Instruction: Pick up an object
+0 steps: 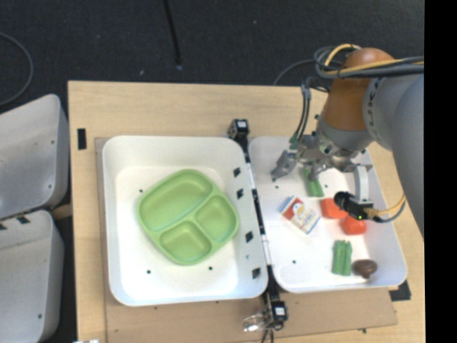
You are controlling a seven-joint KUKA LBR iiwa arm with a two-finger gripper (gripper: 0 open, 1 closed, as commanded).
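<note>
The robot's pincer (303, 164) hangs low in the right bin (285, 263), fingers spread and grasping nothing. A small green object (315, 186) lies just below its tips, a red-and-white box (299, 214) slightly farther. Nothing is lifted yet; the pick seems barely begun.

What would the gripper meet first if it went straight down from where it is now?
Probably the small green block just under the gripper, in the right bin. Depth is unclear from above, so it might reach bare bin floor beside it.
</note>
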